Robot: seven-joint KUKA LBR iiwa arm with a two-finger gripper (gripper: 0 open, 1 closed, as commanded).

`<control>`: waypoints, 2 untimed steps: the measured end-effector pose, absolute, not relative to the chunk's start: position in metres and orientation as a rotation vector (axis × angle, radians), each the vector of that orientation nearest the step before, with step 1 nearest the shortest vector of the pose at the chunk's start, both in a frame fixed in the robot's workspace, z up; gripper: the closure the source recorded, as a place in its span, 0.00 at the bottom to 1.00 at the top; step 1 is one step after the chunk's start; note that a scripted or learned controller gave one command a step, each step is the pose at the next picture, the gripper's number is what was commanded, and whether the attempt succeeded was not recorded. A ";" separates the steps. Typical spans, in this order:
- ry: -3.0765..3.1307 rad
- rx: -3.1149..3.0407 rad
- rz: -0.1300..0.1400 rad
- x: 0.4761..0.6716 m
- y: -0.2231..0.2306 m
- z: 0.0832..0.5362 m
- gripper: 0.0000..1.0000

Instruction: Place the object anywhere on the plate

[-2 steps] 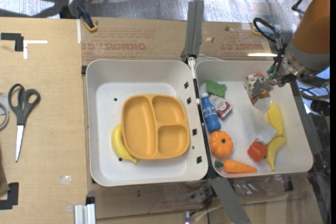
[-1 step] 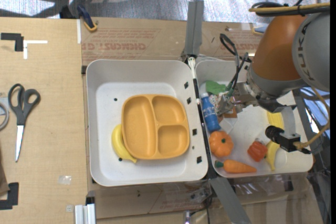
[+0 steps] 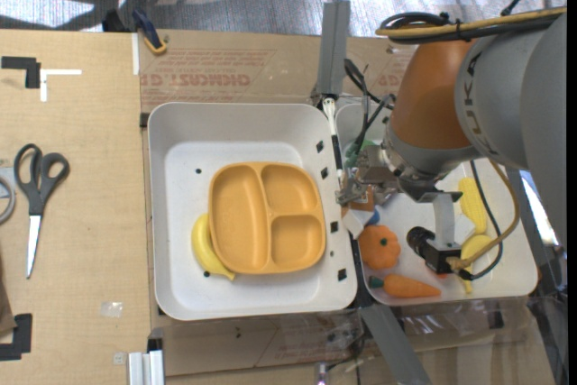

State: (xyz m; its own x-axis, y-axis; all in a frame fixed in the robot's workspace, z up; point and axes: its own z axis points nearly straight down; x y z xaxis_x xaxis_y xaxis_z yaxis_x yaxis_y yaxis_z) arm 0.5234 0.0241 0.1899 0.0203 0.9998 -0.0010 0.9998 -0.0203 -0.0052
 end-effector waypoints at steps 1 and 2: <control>-2.196 -2.242 0.007 0.523 0.024 0.190 0.00; -2.198 -2.241 0.010 0.524 0.023 0.198 1.00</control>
State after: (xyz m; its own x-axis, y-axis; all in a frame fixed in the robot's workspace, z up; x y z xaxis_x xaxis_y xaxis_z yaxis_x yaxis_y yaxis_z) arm 0.5242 0.0232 0.1981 0.0193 0.9998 -0.0022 0.9998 -0.0193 -0.0065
